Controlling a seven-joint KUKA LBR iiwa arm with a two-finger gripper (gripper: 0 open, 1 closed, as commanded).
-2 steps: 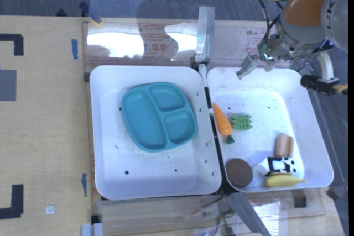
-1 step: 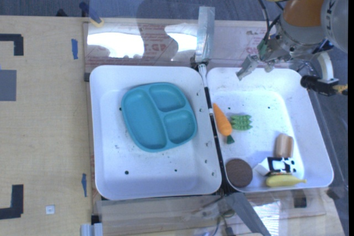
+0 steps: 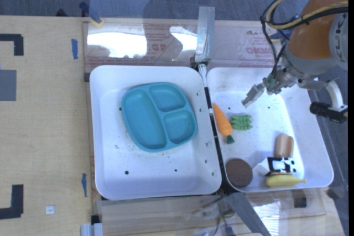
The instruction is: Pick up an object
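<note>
I am reaching in over 2 shallow white bins sitting side by side on the bench. The left bin is holding 1 blue divided plate with 3 compartments, lying flat near its middle. The right bin is holding the candidate objects. My arm, grey with an orange band, is extending over the right bin's far corner. My gripper is hovering above the bin's upper middle area; whether it is open or closed cannot be told from this angle, and nothing is visible in its grasp.

Objects, in descending size:
1. Orange carrot, lying beside the divider.
2. Brown round disc, near corner.
3. Brown bread-like roll.
4. Yellow banana, along the near wall.
5. Green leafy piece, just beside the carrot.
6. Black-and-white block, touching the banana.
</note>
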